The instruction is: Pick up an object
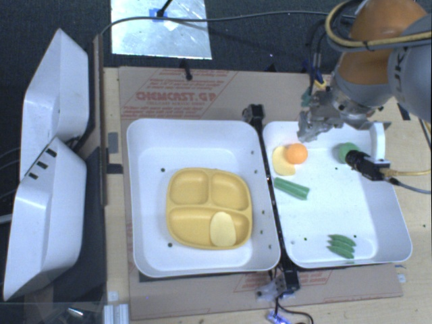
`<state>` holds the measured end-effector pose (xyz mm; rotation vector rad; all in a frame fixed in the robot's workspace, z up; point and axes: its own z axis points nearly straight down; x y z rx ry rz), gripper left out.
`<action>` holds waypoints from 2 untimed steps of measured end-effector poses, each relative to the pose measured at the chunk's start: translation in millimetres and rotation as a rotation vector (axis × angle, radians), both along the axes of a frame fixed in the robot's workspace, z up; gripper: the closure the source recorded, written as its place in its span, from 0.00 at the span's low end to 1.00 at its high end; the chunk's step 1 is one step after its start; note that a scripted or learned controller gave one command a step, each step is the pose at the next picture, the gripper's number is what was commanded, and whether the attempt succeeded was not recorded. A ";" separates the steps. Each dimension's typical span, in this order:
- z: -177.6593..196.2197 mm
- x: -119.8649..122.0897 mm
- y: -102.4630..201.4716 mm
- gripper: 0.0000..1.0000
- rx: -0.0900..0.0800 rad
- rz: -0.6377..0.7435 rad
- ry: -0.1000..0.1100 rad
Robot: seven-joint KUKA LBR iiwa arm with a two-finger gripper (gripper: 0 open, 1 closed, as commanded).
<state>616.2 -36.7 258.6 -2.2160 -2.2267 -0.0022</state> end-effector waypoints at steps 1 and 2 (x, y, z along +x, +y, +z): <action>-15.9 -9.4 49.2 1.00 0.000 0.000 0.001; -14.2 -3.8 100.0 1.00 0.000 0.000 0.000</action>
